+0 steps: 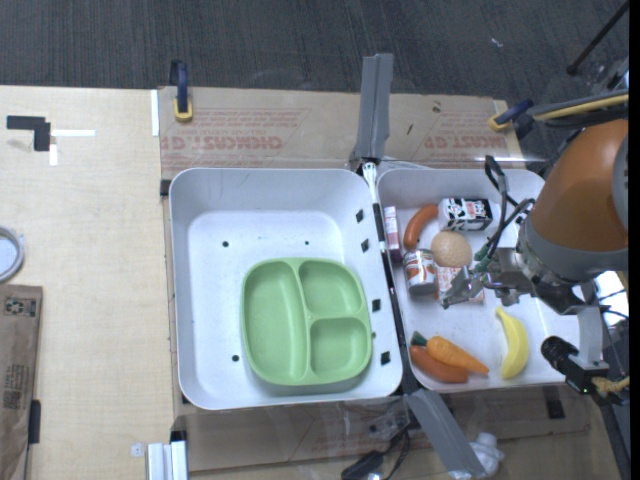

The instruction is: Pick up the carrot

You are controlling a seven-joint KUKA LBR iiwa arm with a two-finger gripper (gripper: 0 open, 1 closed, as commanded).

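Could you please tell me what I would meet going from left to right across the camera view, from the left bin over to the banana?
Left bin → green divided plate → carrot → banana.

— Where is the carrot (455,353)?
— In the right bin (440,180), at its near-left corner — lying flat, orange, green top pointing left, tip angled right and slightly nearer.
— Held?
— No — it rests free.
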